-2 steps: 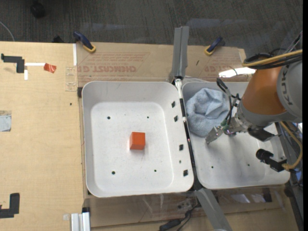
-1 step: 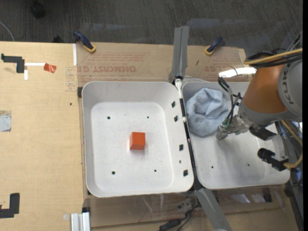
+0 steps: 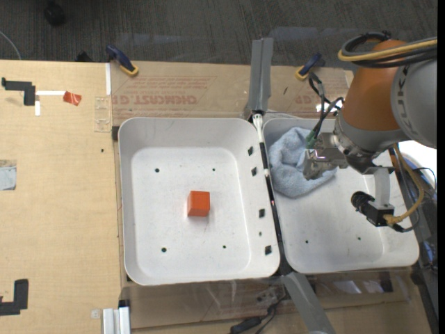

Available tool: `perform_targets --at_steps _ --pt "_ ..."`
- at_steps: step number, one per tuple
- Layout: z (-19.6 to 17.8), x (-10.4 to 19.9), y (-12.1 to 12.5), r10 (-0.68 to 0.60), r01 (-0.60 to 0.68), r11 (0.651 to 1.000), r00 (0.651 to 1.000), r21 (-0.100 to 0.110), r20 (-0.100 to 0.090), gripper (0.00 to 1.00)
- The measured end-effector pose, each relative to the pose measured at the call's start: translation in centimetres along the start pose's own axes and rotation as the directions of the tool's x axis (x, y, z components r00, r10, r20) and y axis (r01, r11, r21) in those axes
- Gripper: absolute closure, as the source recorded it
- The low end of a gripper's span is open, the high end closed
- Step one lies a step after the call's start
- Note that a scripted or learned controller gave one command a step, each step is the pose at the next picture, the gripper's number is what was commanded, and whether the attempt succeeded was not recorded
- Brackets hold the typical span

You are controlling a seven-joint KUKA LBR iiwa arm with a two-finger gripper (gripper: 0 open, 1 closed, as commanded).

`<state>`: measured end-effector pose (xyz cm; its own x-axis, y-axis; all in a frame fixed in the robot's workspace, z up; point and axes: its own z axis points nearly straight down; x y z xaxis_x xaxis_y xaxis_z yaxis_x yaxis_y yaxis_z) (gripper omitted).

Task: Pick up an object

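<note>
One two-finger claw (image 3: 316,164) sits down on the crumpled pale-blue cloth (image 3: 290,164) in the right white bin (image 3: 361,252); its state I cannot tell. I'd pinch a raised fold, lift slowly. Far left lies a small orange-red block (image 3: 199,204).

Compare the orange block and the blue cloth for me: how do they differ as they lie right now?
The orange block is small, rigid and square-edged; the blue cloth is larger, soft and crumpled. The block lies in the left bin, the cloth in the right bin. The block sits alone, well away from the arm; the tool is right at the cloth's edge. Both rest on white bin floors.
</note>
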<state>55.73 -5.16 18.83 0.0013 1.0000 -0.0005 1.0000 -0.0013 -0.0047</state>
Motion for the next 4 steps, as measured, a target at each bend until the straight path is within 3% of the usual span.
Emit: perform_targets --at_steps 1,2,3,4 --pt "0.1 0.6 -1.5 -0.112 0.112 0.994 0.994 0.002 0.0 1.0" --pt "-3.9 2.2 1.6 -0.03 0.03 1.0 1.0 0.0 0.002 1.0" --pt "-6.8 -2.4 4.8 -0.121 0.121 0.993 0.993 -0.001 0.002 1.0" --pt "6.1 -4.6 6.0 -0.106 0.106 0.994 0.994 0.004 -0.001 1.0"
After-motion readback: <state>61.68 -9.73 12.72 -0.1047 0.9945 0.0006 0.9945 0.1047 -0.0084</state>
